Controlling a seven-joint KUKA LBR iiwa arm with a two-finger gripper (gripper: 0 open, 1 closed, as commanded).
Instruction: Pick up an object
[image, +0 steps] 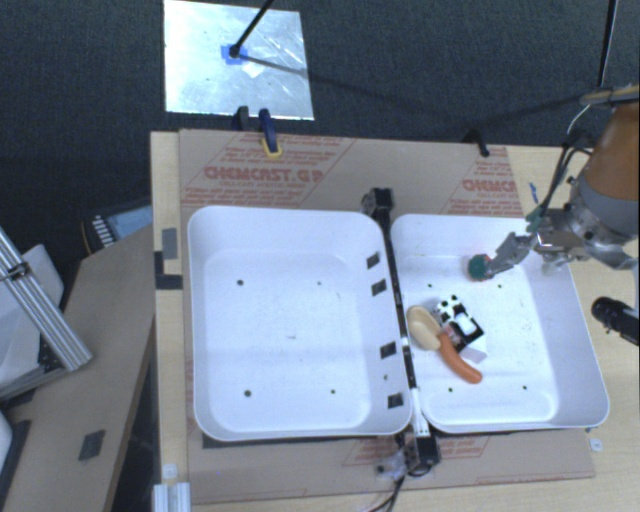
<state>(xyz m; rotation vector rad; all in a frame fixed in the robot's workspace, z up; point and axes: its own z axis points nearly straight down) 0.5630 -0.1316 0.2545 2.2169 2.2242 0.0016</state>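
The gripper (512, 250) is hovering in the right bin (570, 400), the teal ball (480, 266) lying just left of it; jaw state I cannot tell.

A small teal ball (480, 266) is sitting in the upper middle of the right bin (570, 330), well apart from the cluster lower down. There, a pale tan rounded piece (423, 328) is lying near the bin's left wall, an orange sausage-shaped piece (461, 365) is lying slantwise just beside it, and a black-and-white toy (459, 321) is resting against both.
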